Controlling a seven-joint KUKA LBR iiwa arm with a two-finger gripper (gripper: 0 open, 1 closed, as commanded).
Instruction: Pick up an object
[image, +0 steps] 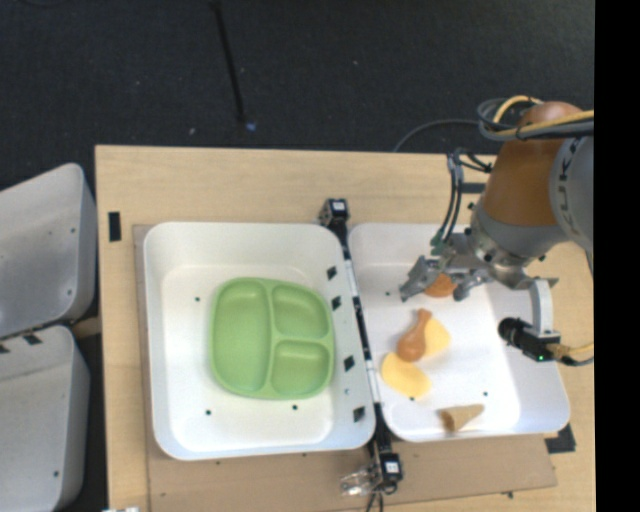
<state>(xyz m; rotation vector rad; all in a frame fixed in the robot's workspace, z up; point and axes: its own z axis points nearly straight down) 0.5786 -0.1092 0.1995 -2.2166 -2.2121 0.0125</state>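
floor: dark | bench: pale wood | left: white panels, perhaps chairs

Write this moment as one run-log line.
gripper: over right bin, around orange object | not lifted | green tray: left bin

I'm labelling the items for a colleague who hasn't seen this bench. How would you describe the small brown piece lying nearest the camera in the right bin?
Start at the right white bin, the one without the green divided plate. Follow its near edge, below the yellow piece. There lies a small tan cone-shaped piece, alone, apart from the other items, and the only brown, pointed one.
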